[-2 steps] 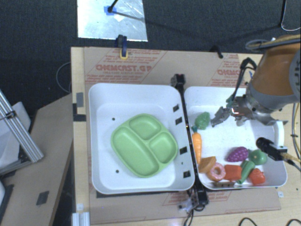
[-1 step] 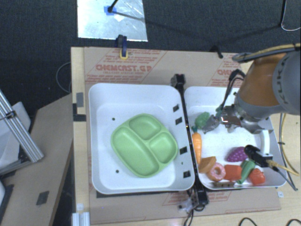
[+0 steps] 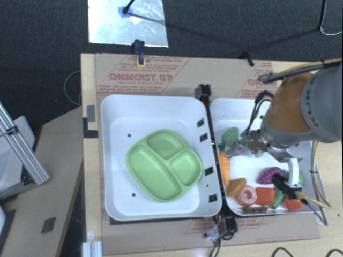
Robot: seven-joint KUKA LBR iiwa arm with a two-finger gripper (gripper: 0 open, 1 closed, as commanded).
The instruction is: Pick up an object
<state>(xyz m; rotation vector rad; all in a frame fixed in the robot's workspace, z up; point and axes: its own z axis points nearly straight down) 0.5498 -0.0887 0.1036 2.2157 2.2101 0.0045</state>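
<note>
left bin (image 3: 115, 123): green divided plate (image 3: 164, 165), flat.
right bin (image 3: 236, 111): green toy (image 3: 231, 136), carrot (image 3: 225, 167), donut (image 3: 247, 196), purple grapes (image 3: 270, 174).
gripper (image 3: 250, 144): over right bin beside green toy; apart or together, can't tell.

Green plate (image 3: 164, 165) in left bin (image 3: 115, 143)

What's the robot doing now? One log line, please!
gripper: over right bin, beside green toy | left bin: plate | held: nothing seen
</note>
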